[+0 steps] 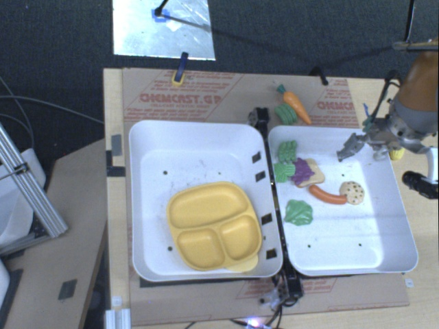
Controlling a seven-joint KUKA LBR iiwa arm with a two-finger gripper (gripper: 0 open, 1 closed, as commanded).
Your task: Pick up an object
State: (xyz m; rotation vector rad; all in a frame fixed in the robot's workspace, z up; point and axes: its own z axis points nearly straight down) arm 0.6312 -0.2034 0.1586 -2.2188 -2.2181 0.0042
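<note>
Gripper (351,148) hovers over right bin (394,249); board (226,88) reads "CHEMCAST".

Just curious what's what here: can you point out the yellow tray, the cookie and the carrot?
Yellow tray (200,210): camera view, on its large upper compartment.
Cookie (352,192): camera view, on its speckled face.
Carrot (298,105): camera view, on its orange body.

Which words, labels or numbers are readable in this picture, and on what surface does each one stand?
"CHEMCAST. G P": red print on the brown board behind the left bin; the last letters are uncertain.
Red print on the board behind the right bin looks like the same name, partly hidden by the toy carrot.
Red print along the board's front edge: too blurred to read.
</note>
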